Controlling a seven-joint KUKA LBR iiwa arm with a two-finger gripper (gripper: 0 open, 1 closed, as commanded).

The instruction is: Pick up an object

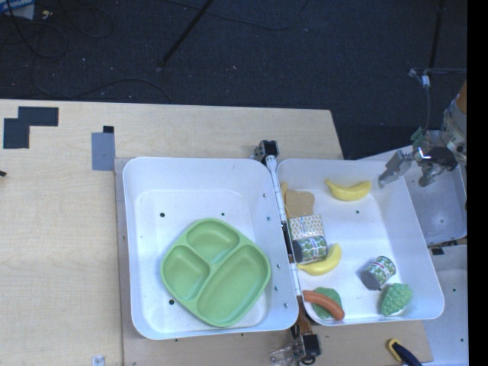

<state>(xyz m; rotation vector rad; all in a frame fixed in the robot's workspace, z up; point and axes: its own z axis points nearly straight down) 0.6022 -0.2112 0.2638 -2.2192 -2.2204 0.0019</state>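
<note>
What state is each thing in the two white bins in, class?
Green divided plastic plate: flat, compartments bare, left bin.
Upper yellow toy banana: lying apart, right bin.
Lower yellow toy banana: lying against patterned can.
Grey-ended can: on its side.
Two-finger gripper: over right bin's far corner, holding nothing.

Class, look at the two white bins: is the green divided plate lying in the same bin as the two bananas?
No. The green divided plate lies in the left bin, while both bananas lie in the right bin.
</note>
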